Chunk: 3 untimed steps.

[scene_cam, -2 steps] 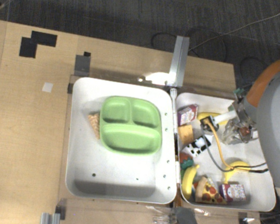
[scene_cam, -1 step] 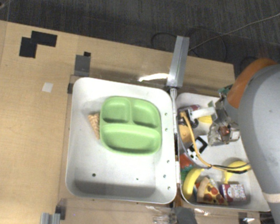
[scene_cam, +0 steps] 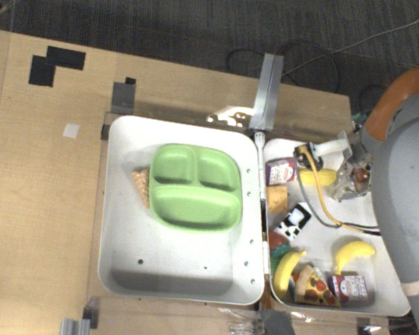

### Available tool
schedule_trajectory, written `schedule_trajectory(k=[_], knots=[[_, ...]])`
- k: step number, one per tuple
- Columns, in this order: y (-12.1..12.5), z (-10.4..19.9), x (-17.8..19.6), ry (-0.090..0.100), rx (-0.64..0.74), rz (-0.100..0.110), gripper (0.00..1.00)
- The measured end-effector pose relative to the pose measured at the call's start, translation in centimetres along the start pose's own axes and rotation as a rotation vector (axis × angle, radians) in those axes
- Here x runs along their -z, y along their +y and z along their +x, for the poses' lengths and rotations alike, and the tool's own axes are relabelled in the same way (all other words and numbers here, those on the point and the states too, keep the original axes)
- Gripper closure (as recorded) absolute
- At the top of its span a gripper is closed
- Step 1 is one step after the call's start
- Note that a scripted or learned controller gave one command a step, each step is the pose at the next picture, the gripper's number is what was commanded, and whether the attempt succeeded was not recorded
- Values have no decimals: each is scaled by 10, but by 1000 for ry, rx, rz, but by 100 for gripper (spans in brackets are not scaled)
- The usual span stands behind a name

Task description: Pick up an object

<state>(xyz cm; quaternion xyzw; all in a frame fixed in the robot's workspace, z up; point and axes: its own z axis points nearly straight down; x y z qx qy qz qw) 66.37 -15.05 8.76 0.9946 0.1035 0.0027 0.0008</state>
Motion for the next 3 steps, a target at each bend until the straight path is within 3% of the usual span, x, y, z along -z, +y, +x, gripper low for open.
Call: schedule_trajectory(k=[1,2,3], knots=[[-77,-60,4,6,-1,3,100],[-76,-61,3,6,-3,1,0],[-76,-74,3,9,-3,0,0]])
